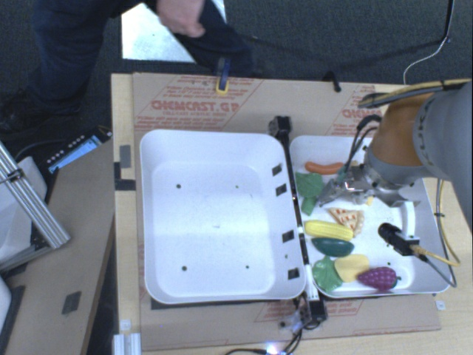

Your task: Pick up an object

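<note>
My gripper [334, 191] hangs low over the upper middle of the right bin [423, 198], reaching in from the right. Just left of it lies a green leafy toy [310, 186], and an orange sausage-shaped toy [324, 167] lies above it. A pizza slice [346, 217] sits directly below the gripper. Further down are a yellow corn-like piece [328, 230], a dark green piece [333, 247], a pale yellow piece [352, 265], another green leaf [322, 273] and purple grapes [378, 277]. I see nothing held between the gripper's tips.
The left bin [151, 198] sits beside the right one, with a black clip divider [290, 198] between them. A person's hand [179, 7] hovers beyond the bench's far edge, near a yellow and blue clamp [222, 76].
</note>
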Controlling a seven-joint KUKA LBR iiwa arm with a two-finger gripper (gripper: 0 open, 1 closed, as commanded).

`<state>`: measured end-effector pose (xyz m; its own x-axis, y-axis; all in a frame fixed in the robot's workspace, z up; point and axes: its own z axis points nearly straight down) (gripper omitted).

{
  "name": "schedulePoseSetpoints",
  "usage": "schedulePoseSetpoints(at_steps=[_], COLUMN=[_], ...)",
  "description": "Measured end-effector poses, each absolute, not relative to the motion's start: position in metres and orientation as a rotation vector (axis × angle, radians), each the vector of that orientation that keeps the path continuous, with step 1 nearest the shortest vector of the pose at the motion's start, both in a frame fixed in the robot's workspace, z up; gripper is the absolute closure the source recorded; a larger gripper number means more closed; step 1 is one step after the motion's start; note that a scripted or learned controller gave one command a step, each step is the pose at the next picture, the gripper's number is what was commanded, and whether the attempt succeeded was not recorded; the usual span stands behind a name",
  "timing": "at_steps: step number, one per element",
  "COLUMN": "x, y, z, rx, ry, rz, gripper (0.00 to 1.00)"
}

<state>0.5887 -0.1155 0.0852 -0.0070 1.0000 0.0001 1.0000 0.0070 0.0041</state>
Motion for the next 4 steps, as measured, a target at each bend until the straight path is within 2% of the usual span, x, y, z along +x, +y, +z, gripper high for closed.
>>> schedulePoseSetpoints(at_steps=[1,2,3,4], x=[0.564,0.616,0.613,0.663], y=[-0.083,-0.013,-0.018,0.053], z=[0.085,0.192,0.196,0.282], rx=[2.215,2.200,2.209,2.203], ry=[2.224,2.228,2.228,2.227], rz=[-0.001,0.021,0.006,0.019], gripper=[0.00,0.00,1.00,1.00])
